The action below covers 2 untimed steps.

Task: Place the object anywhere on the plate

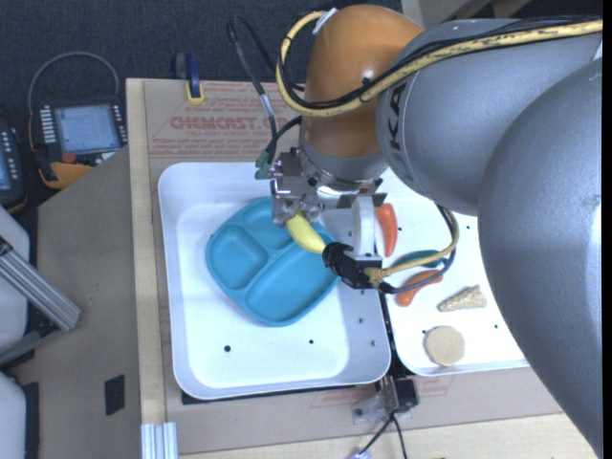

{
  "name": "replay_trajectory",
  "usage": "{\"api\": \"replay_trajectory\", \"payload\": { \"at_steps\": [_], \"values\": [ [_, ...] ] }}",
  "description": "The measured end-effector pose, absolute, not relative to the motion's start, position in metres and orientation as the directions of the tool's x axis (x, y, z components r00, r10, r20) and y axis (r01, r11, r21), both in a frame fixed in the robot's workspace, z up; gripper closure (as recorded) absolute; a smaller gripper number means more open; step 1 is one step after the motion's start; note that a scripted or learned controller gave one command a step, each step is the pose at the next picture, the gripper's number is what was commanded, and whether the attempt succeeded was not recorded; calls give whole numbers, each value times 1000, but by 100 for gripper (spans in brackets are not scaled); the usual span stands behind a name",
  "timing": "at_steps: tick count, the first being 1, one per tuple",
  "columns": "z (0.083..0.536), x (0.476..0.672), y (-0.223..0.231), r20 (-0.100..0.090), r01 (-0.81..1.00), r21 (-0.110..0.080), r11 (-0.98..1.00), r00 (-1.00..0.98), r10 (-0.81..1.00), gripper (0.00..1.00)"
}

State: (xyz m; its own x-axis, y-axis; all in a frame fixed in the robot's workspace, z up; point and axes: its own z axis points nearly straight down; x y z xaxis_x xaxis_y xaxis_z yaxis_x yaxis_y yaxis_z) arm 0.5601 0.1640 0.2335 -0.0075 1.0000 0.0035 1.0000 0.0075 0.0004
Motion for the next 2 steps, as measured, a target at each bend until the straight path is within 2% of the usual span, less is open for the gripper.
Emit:
{"api": "replay_trajectory", "payload": {
  "at_steps": [1, 2],
  "values": [
    [220, 546, 182, 0, 1000, -5, 2, -2, 1000, 100],
    [220, 547, 181, 0, 1000, -3, 0, 0, 1000, 0]
  ]
}}
